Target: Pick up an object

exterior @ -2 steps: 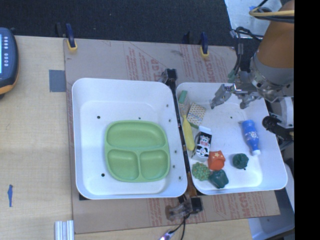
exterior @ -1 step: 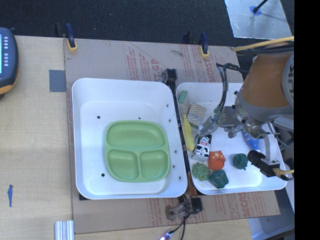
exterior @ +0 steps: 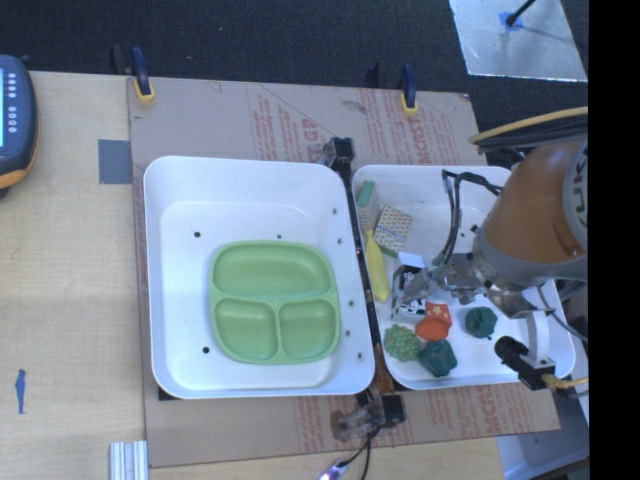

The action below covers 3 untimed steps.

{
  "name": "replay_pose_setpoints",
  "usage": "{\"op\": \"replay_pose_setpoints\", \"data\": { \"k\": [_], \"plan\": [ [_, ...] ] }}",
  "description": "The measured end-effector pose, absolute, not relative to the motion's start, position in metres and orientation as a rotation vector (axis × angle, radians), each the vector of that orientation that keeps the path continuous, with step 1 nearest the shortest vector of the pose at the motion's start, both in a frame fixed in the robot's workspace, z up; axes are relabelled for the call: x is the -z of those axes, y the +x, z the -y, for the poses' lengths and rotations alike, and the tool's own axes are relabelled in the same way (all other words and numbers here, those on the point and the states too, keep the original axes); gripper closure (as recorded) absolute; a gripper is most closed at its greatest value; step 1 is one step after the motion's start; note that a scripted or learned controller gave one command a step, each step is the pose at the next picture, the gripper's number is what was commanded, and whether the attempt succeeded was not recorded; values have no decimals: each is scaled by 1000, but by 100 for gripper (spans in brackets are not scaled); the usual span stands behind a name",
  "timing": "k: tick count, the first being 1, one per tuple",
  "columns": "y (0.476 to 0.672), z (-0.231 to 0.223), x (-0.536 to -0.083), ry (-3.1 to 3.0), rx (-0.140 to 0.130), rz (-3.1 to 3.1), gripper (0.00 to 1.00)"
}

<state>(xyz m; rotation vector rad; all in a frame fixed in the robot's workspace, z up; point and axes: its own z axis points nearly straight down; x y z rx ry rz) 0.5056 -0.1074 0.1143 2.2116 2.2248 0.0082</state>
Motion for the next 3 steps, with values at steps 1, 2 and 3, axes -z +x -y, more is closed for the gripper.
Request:
{"op": "replay_pose_setpoints", "data": {
  "k": [1,2,3],
  "plan": [
    [640,125,-124,2207,-8,-2223,0],
    [575,187,-92,2221,-10,-2238,0],
    [645,208,-93,2211,-3,-2227,0]
  ]
}}
